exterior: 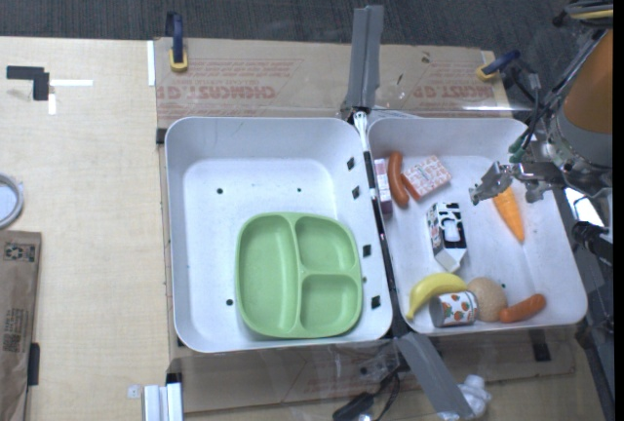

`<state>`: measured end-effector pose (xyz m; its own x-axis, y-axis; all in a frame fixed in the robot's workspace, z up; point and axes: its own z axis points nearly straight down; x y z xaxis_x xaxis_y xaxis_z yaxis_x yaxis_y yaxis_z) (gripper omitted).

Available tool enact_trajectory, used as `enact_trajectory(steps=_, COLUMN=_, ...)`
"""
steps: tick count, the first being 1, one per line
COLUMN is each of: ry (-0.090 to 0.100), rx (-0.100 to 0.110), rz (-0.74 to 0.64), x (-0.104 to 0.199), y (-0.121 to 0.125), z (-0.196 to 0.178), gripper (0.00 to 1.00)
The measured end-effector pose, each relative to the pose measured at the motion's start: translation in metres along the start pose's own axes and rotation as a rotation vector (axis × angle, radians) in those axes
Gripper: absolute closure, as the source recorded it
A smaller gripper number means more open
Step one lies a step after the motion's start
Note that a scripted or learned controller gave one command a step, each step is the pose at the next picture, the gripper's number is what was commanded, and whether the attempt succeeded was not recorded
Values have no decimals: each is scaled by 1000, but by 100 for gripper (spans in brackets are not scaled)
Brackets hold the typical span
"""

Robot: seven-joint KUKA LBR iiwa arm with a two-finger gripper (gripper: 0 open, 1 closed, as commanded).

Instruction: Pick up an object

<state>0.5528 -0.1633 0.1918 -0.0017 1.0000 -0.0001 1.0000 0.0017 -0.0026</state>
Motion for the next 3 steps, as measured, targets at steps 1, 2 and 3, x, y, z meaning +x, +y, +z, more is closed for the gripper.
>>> enact_trajectory(steps=1, ry=-1, rx=-1, rz=125, x=3, y=15, z=-19, gripper=0)
enact_trajectory(steps=2, ry=8, rx=5, rz=132, x=-44, y=42, z=90, gripper=0)
enact_trajectory(steps=3, ry=2, rx=1, rz=130, x=-46, y=43, z=80, gripper=100)
